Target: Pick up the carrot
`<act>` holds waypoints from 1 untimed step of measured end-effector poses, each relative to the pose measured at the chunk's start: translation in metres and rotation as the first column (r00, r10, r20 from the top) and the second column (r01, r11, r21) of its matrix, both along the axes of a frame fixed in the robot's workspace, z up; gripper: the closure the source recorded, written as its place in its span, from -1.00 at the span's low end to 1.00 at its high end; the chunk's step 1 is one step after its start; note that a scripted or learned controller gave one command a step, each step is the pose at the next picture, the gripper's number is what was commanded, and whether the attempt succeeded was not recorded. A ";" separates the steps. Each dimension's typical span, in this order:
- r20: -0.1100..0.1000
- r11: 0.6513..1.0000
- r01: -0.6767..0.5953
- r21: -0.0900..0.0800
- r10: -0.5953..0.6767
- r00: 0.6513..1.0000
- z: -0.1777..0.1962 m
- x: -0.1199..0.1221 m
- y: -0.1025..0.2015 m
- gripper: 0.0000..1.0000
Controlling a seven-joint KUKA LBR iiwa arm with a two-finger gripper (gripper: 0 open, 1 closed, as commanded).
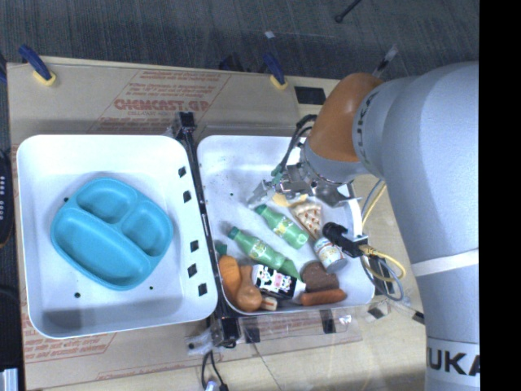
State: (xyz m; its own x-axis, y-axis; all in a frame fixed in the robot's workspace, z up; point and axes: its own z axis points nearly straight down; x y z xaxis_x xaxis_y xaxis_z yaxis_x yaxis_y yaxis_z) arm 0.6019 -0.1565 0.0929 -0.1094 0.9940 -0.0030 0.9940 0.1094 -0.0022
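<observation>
The carrot (322,297) is a slim orange stick lying flat along the front wall of the right bin (236,157), near its front right corner. The gripper (279,189) hangs low over the middle of that bin, under the orange wrist band, well behind the carrot and apart from it. A small yellowish item lies right at its tip. The wrist hides the bin's back right part.
The right bin is crowded: two green bottles (282,225) (261,251), a waffle piece (308,214), a small can (330,255), a brown lump (319,277), a black-and-white box (274,280) and orange food (230,274). A blue sectioned plate (112,230) lies in the left bin (49,157).
</observation>
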 end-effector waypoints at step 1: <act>-0.002 1.000 -0.007 0.001 0.007 1.000 0.010 0.001 0.002 1.00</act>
